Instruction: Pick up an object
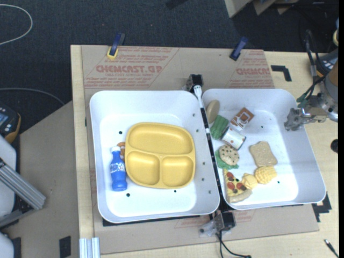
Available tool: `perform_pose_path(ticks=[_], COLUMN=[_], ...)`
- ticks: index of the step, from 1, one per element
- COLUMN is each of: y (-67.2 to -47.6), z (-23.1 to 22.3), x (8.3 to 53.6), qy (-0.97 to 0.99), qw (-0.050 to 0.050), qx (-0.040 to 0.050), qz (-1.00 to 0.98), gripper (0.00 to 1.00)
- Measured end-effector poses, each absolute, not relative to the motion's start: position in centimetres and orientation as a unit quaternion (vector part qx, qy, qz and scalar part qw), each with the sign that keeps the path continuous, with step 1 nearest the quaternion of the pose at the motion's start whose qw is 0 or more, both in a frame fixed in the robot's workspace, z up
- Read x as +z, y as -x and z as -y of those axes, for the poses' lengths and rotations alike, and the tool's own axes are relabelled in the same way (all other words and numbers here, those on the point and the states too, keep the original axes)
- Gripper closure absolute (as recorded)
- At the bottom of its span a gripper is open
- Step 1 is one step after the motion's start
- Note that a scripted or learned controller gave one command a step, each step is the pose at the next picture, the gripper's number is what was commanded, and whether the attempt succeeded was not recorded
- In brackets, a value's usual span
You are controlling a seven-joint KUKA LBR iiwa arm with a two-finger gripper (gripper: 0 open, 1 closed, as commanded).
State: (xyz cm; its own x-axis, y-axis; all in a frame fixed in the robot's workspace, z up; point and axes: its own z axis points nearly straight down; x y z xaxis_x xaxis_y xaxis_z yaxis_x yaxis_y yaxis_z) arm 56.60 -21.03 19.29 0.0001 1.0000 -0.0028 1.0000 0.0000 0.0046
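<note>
The right bin [301,160] holds several toy foods: a tan oval piece [213,110], a green piece [219,127], a small white can [233,138], a brown and white box [243,117], a cookie [228,155], a slice of toast [263,153], a yellow corn piece [265,174] and a pizza slice [234,186]. My gripper [293,120] hangs at this bin's right rim, apart from all of them, with nothing seen in it. The left bin [102,117] carries a yellow divided plate [159,155] and a blue bottle [117,170] standing beside the plate's left side.
Both bins rest on a cardboard-covered bench [161,63], held by blue clamps [115,44] at the back. A black clip [195,82] sits where the bins meet. Bare white floor lies on the right bin's right half, below the gripper.
</note>
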Motion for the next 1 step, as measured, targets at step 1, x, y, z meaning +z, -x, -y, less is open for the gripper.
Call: perform_pose_path(ticks=[1], y=[-56.69], z=[21.06], x=[22.65], qy=[-0.707], qw=[0.003], qx=[0.0007], qz=[-0.707], gripper=[1.0])
